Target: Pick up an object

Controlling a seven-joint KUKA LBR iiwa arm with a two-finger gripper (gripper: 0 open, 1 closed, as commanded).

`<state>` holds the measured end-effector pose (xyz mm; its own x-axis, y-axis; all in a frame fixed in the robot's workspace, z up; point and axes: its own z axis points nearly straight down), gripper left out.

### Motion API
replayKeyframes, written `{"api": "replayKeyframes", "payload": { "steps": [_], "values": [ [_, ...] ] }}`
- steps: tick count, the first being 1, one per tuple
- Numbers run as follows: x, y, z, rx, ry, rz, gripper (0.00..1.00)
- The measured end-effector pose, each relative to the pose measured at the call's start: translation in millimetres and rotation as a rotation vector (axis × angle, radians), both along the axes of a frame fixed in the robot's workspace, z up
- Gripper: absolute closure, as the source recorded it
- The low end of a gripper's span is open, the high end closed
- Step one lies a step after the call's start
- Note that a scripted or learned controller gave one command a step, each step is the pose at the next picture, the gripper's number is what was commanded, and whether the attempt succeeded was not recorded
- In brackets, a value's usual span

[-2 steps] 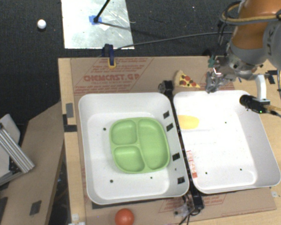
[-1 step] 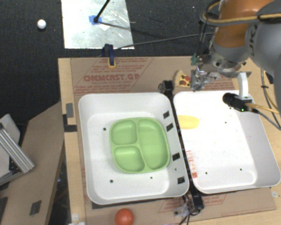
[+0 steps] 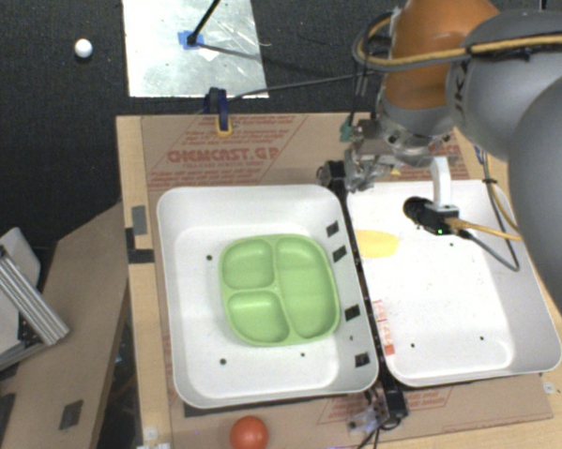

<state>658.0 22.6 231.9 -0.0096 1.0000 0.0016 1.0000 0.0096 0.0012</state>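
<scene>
Over right bin's (image 3: 475,349) far-left corner: claw (image 3: 365,172), grip state cannot tell | yellow object (image 3: 376,245) on right bin floor near divider | green tray (image 3: 279,289) in left bin (image 3: 185,271) | orange ball (image 3: 249,435) on tabletop (image 3: 97,304).

Left bin (image 3: 190,364): a green divided tray (image 3: 279,288) fills its middle, leaving only a margin along the walls. Right bin (image 3: 513,347): front floor open; a yellow object (image 3: 376,245) and the gripper (image 3: 367,172) crowd the rear-left corner.

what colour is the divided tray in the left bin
Light green. The tray has three compartments and shows best in the camera view, lying in the left bin.
</scene>
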Motion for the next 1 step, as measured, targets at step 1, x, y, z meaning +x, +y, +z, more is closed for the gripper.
{"api": "replayKeyframes", "payload": {
  "steps": [1],
  "values": [
    [5.5, 51.0, 3.7, 0.001, -0.002, 0.000, 1.00]
  ]
}}
